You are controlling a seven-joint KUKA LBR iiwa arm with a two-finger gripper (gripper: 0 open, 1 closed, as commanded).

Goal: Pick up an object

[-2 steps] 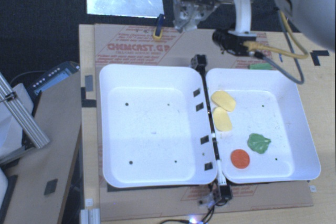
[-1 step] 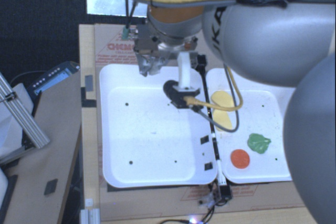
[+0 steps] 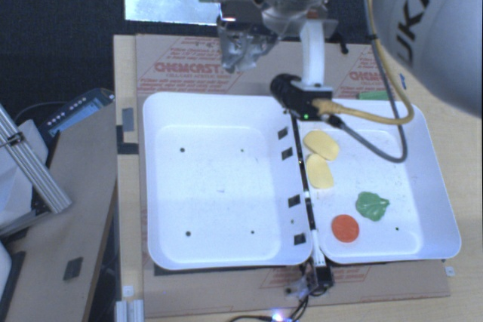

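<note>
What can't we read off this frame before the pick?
- Gripper, camera view: blurred and dark against the cardboard, so finger state is unreadable.
- Arm: cut off by the top and right edges; upper links unseen.
- Green object in the right bin: too small to identify.
- Two yellow pieces: touching or merely adjacent, cannot tell.
- Orange disc: thickness unclear from above.

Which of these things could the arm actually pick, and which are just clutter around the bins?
Job things:
- upper yellow piece
- lower yellow piece
- green piece
- red-orange disc
- right bin holding them
- claw, raised beyond the left bin

Lying about:
- yellow cable
- cardboard sheet
- blue-grey device
</note>
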